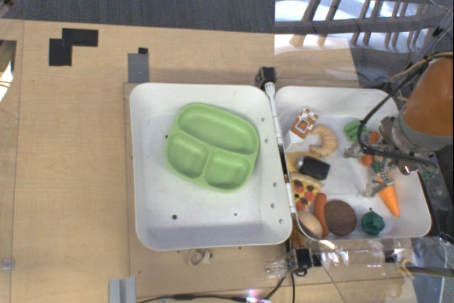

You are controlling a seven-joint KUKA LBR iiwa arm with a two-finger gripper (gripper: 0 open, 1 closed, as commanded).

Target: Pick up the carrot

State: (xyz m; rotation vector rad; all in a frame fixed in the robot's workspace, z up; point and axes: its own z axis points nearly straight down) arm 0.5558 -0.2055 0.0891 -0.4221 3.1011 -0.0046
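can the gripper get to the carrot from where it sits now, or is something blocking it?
Probably yes. The gripper hangs right over the carrot in the right bin, at its leafy end. The closest neighbours, the green broccoli-like piece and brown round item, lie apart from it. Finger state unclear.

No legible text or labels, seemingly.

The carrot [389, 198] is a small orange cone with a bit of green at its thick end, lying flat in the right bin down around 4 o'clock, pointy tip aimed toward 5 o'clock and the near rim.
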